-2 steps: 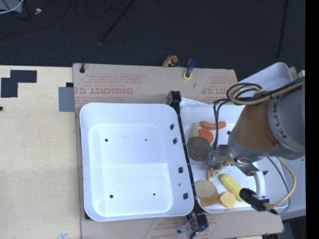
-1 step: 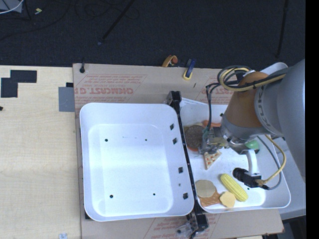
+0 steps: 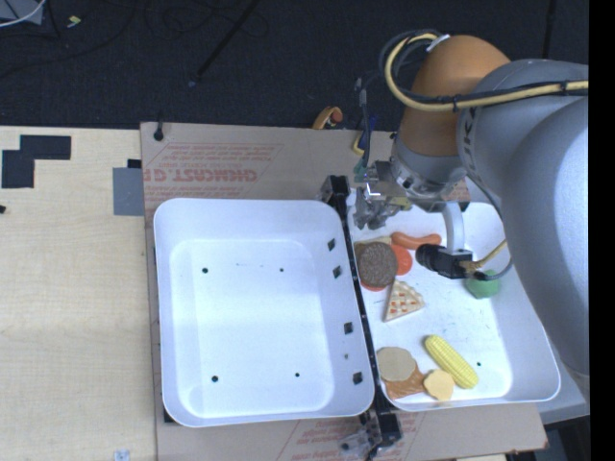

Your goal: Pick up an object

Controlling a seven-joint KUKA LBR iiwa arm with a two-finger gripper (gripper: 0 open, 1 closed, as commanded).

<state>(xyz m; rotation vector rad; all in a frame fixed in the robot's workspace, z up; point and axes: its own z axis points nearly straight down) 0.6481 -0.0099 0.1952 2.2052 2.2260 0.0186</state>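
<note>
Tool (image 3: pixel 370 214) just above brown patty (image 3: pixel 377 263), apart.

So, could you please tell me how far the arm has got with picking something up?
Done: the gripper has reached the far left corner of the right white bin, beside the round brown patty. In hand: nothing visibly held. Left: the grasp and lift; the yellow corn cob and triangular pizza slice lie untouched.

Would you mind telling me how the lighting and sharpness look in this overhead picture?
In the camera view, light is even and soft: the left bin is bright white without glare, the toy corn and pizza slice stay fairly sharp, the background above the bench is nearly black, and the gripper looks small and slightly blurred.
</note>
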